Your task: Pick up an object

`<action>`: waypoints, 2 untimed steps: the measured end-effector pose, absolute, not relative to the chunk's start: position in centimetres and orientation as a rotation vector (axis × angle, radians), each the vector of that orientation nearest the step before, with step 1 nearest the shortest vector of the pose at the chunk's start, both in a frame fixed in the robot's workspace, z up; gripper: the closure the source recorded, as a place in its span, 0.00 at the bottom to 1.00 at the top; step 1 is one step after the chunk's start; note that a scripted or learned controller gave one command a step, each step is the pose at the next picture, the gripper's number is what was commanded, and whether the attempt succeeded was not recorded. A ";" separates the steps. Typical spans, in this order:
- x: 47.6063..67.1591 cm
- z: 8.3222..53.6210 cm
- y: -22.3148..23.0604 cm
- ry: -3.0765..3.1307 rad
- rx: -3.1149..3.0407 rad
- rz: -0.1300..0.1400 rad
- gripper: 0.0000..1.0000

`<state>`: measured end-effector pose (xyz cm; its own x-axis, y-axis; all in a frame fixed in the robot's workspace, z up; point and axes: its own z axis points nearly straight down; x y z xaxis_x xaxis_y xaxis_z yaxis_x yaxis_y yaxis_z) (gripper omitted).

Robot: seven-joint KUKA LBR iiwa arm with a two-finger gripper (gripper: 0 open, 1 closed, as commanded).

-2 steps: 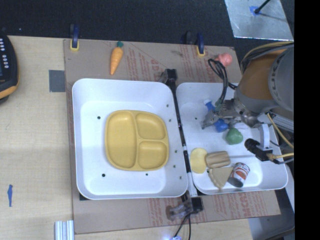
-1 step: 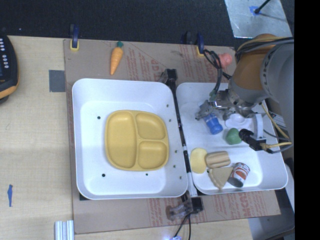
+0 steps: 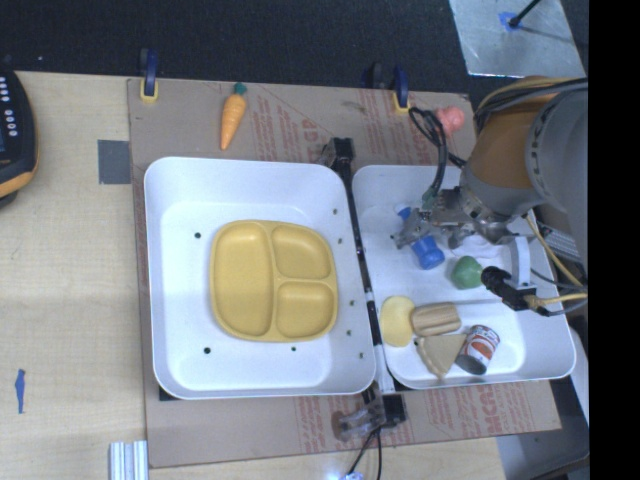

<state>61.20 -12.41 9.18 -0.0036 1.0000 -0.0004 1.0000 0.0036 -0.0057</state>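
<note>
The left bin [image 3: 160, 268] holds a yellow divided tray [image 3: 272, 278] at its center. In the right bin [image 3: 560, 363], the gripper [image 3: 425, 226] hangs at 10 o'clock, just above a blue object [image 3: 428, 252]; its state cannot be determined. A green ball [image 3: 466, 271] sits at center; a yellow disc [image 3: 396, 320], tan blocks [image 3: 436, 333] and a can [image 3: 480, 348] lie toward 6 o'clock. A toy carrot [image 3: 232, 116] lies on the table [image 3: 70, 268].
</note>
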 end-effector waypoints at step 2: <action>64.2 10.3 -10.3 -2.231 -2.211 0.004 1.00</action>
